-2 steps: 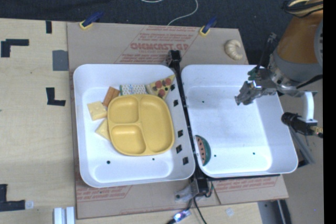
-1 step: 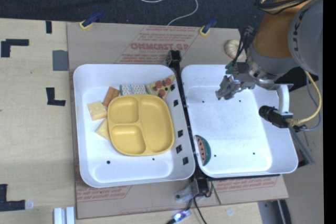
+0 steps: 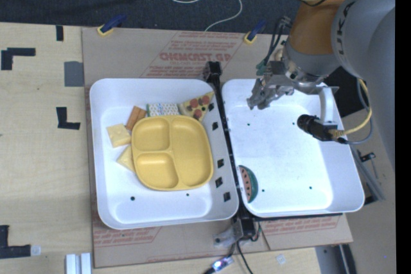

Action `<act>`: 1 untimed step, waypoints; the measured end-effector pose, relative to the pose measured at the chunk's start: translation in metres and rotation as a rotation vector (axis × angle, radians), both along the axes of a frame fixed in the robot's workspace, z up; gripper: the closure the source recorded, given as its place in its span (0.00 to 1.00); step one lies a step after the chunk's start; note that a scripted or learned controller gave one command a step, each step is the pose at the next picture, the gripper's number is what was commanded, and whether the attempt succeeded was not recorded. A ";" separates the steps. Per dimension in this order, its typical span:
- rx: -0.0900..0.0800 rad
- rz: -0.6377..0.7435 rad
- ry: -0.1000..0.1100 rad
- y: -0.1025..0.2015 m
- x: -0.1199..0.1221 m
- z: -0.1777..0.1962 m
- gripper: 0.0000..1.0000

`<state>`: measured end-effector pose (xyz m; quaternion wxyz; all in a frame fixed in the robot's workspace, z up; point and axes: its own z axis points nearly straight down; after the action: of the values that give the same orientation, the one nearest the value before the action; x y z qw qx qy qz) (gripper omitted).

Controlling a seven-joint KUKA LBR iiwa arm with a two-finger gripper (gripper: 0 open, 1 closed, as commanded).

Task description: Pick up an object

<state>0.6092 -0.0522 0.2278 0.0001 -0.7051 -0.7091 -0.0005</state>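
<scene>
While the grey gripper hangs over the right shallow white bin near its twelve o'clock rim, nothing sits between its parts, and whether it is spread or clenched I cannot tell. The nearest candidate is the small watermelon-slice piece at about seven o'clock in that bin, against its left wall. A good pick probably means travelling toward that corner and descending clear of the wall. The left shallow white bin holds a yellow divided plastic plate, and tan cracker-like pieces lie at its nine o'clock. Small patterned items at the plate's twelve o'clock are partly hidden by it and hard to identify.
</scene>
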 end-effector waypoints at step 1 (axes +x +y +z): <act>0.000 -0.001 0.000 0.032 0.036 -0.009 1.00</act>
<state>0.6448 -0.0206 0.2185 0.0001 -0.7053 -0.7089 -0.0002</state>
